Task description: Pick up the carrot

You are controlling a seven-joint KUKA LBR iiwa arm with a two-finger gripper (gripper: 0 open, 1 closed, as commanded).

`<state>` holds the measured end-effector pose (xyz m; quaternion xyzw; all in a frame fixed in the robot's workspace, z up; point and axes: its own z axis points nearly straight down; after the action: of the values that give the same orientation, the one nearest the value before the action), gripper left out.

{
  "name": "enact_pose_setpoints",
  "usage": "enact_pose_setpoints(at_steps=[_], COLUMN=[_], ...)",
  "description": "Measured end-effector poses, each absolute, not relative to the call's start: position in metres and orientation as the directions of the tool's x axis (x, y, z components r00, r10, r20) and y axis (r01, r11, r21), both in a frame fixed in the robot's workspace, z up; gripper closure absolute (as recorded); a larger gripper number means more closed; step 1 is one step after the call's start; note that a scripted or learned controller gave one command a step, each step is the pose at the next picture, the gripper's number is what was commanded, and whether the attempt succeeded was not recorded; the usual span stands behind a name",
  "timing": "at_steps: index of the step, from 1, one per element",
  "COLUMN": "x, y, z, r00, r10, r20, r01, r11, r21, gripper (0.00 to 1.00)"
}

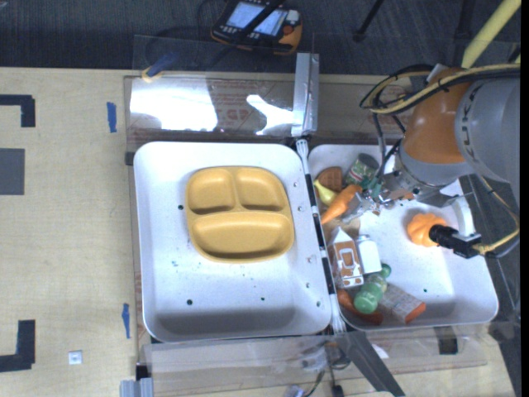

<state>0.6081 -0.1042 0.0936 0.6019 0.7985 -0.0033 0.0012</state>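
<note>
Tapered orange carrot (pixel 337 206) beside gripper (pixel 374 190)

Bright, even overhead light. Strong white glare washes out the clear plastic panel (pixel 211 106) behind the bins. Focus is slightly soft throughout.

The bench (pixel 66 222) is being looked at from above by one fixed camera, tilted a little. Both white bins are being taken in whole, the left bin (pixel 165 304) and the right bin (pixel 471 304). The dark floor (pixel 83 15) is being seen at the far side.
</note>
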Motion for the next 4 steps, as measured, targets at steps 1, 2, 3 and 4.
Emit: enact_pose_setpoints(at_steps=[1, 2, 3, 4], x=[0.637, 0.668, 0.668, 0.668], y=[-0.113, -0.148, -0.134, -0.119], z=[0.085, 0.146, 0.125, 0.110], r00=[-0.046, -0.418, -0.596, -0.157], r10=[0.999, 0.908, 0.803, 0.988], r20=[-0.004, -0.007, -0.008, -0.003], r01=[0.999, 0.908, 0.803, 0.988], r11=[0.046, 0.418, 0.596, 0.157], r21=[-0.012, 0.005, 0.002, 0.004], gripper=[0.00, 0.00, 0.00, 0.00])
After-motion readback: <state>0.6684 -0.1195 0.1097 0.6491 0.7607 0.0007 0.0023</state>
